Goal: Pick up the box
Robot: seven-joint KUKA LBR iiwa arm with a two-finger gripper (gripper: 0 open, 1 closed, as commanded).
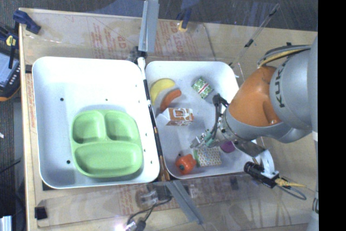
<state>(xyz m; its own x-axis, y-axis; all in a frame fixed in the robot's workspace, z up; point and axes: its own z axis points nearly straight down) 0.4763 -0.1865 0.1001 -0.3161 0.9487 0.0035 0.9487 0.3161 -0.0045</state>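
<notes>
Camera view: box [179, 116] lies at ten o'clock from my pincer [207, 142]; its grip state I cannot tell.

The arm [286, 94] enters from the right side of the camera view as 1 bulky grey link, curved and rounded, with dark lettering running down its shell. Below and to the left of that link sits the orange band [251, 103], a broad domed segment tilted toward the view's left. Under the band a grey wrist ring [243, 132] faces down and leftward. Thin dark cables run along the wrist's left flank. The gripper [208, 140] hangs at the lower left of the wrist, low and pointing down; its tip is small and partly hidden by the wrist above it.
</notes>
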